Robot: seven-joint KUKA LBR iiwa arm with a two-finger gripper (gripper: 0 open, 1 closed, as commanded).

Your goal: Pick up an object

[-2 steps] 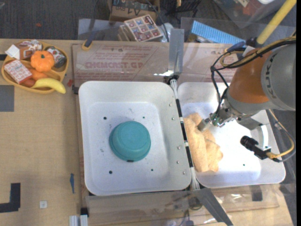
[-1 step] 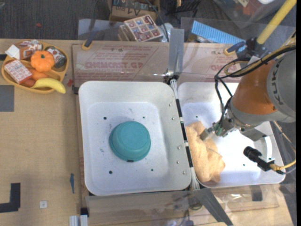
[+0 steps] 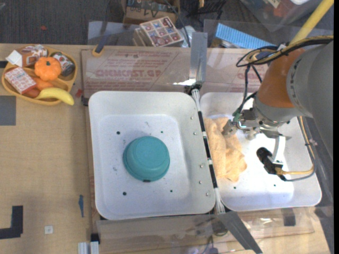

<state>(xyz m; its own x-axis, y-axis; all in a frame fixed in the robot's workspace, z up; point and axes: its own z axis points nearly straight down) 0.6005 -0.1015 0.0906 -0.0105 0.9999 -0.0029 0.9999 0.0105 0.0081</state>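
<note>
A wooden bench (image 3: 42, 163) carries two shallow white bins side by side, with cardboard and clutter along the top of the frame and a small dish of toy food (image 3: 38, 78) at the upper left. In the middle of the left bin (image 3: 103, 115) sits a teal bowl (image 3: 147, 157), upside down and well apart from the arm. The right bin (image 3: 302, 194) holds a crumpled pale-orange cloth (image 3: 228, 150) along its left side, beside the divider. The grey arm (image 3: 296, 78) with its orange band reaches in from the right, and its gripper (image 3: 235, 126) hangs just over the cloth's upper edge, right of centre in the frame. Glare off the bin floor and the wrist's bulk hide the tips, so whether the jaws are spread or closed cannot be told, nor whether they touch the fabric. The cloth looks like the nearest candidate. To take it well, the gripper would best come straight down onto a raised fold, pinch deep into the bunched part, and lift slowly so the soft fabric does not slip free.
</note>
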